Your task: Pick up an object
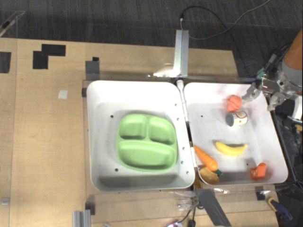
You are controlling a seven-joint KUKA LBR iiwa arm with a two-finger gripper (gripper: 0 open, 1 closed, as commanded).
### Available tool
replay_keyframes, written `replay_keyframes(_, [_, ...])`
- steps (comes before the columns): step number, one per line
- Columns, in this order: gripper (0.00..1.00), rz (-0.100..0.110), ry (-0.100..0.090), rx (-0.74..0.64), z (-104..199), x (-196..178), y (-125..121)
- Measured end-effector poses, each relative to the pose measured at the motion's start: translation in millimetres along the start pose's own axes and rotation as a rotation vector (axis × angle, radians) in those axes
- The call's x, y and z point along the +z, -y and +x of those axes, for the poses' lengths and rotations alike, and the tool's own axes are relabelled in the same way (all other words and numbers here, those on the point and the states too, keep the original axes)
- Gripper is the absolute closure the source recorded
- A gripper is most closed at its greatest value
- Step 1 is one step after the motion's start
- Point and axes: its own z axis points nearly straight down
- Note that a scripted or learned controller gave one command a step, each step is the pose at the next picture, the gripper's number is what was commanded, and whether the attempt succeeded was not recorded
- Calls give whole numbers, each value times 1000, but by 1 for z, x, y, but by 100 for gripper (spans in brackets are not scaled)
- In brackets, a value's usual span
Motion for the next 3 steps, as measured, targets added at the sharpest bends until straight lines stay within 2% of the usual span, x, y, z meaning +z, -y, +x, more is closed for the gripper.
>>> replay_keyframes(1, [0,-3,-1,-40,6,97,5])
replay_keyframes(2, [100,-8,-2,-45,8,85,3])
replay_keyframes(3, [100,-15,-3,-49,10,72,1])
